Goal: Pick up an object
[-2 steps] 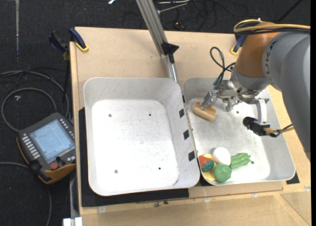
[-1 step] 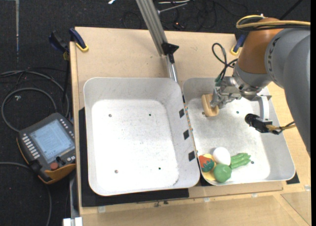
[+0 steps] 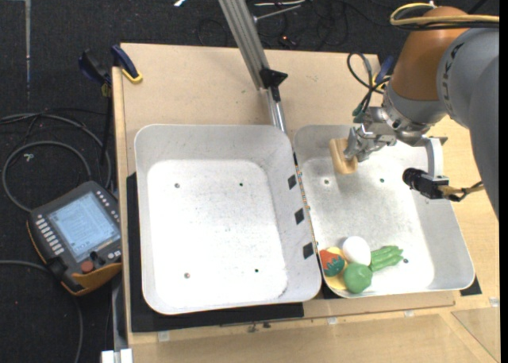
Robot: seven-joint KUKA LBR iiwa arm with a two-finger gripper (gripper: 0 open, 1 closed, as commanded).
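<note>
Tan and blocky, the wooden block (image 3: 342, 156) is what I'm watching: a small pale piece, lighter on its upper face, sitting up near the far rim of the right bin (image 3: 413, 218), close to that bin's inner corner. The gripper (image 3: 361, 145) is right against its right side, touching or overlapping it from where I sit. I cannot tell whether the fingers are spread or closed, nor whether the block is between them; the metal parts blur together at this slant.

The arm (image 3: 444, 59) comes in from the right, orange band above grey wrist, with a black fitting (image 3: 421, 181) hanging over the bin floor just beside it.

Round the block, the speckled white floor is bare toward the middle of the bin. At the near rim lies a cluster of toys: a white ball (image 3: 355, 249), a green figure (image 3: 386, 258), a green round piece (image 3: 358, 277) and a red-and-yellow piece (image 3: 332, 262), all touching or nearly so, well apart from the block.

The left bin (image 3: 159, 155) sits edge to edge with the right one, its raised wall between them. A slanted metal pole (image 3: 242, 24) ends just beyond the bins' far edge, near the block. A handheld controller (image 3: 75, 230) rests on the floor at left.
</note>
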